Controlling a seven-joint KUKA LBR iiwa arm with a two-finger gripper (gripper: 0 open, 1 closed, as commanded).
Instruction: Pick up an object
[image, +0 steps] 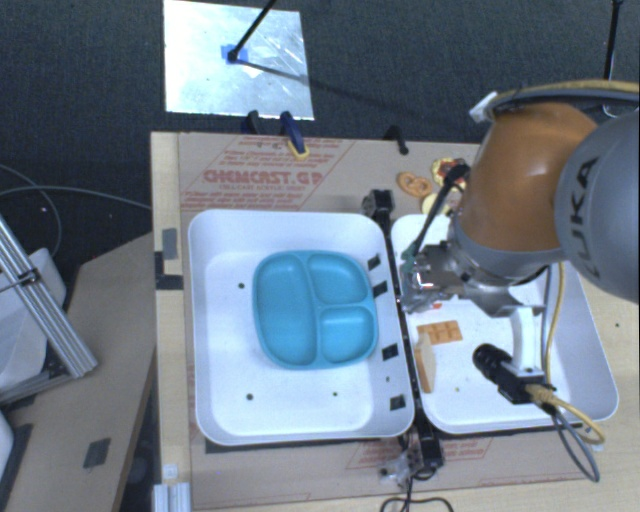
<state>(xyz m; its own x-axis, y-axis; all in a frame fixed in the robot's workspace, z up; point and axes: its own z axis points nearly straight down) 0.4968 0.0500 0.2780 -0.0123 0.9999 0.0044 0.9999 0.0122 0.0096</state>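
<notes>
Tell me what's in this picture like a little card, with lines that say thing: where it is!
left bin: holds one blue plate
blue plate: three sections, lying flat in the middle of the left bin
right bin: holds a waffle piece and a tan stick
waffle piece: flat on the floor, near the bin's left wall
tan stick: just in front of the waffle piece; cannot tell if they touch
robot arm: grey and orange, reaching from the right over the right bin
picked up yet: no, both pieces lie in the bin
</notes>
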